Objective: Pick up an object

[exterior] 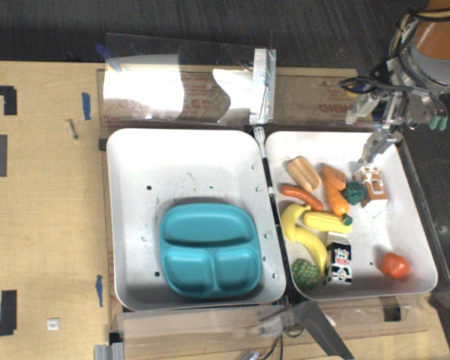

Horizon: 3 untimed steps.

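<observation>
My gripper [372,151] hangs over the far right corner of the right bin [416,223], just above a small orange and white toy [373,184]. Nothing shows in its grasp. In that bin lie a bread roll [304,172], a carrot [334,188] with a teal piece [354,193] beside it, a red chilli [301,196], yellow bananas [304,233], a corn cob [326,222], a black and white carton [340,265], a green knobbly fruit [306,274] and a red tomato [394,265].
The left bin [135,171] holds a teal divided plate [210,250] at its near side. A clear plastic sheet and a metal strip [261,88] stand behind the bins. The arm's orange band [439,40] is at the top right.
</observation>
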Motion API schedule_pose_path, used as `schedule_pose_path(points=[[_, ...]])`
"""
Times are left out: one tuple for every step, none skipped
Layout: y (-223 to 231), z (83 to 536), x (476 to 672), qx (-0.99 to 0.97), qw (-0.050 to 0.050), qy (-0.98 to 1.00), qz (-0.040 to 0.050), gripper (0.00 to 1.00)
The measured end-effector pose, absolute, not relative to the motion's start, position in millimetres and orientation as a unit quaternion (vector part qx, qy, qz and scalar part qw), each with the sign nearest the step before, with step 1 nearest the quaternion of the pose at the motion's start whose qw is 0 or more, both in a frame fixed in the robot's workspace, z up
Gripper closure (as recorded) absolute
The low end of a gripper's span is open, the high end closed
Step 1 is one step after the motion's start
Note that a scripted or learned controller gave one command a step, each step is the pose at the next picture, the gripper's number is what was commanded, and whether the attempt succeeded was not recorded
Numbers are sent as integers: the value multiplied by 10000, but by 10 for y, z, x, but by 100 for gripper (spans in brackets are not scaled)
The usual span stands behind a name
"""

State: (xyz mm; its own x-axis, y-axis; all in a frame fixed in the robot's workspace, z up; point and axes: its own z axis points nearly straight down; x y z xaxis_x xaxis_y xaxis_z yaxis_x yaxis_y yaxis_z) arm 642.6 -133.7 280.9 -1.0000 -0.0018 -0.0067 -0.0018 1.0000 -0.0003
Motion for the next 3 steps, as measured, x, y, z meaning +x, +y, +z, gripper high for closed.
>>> schedule_pose_path(points=[[-1163,1011,6190,505,74,9987,-6,0],[-1372,949,5964,554,123,9984,-6,0],[-1363,1105,6024,542,226,9983,-18,100]])
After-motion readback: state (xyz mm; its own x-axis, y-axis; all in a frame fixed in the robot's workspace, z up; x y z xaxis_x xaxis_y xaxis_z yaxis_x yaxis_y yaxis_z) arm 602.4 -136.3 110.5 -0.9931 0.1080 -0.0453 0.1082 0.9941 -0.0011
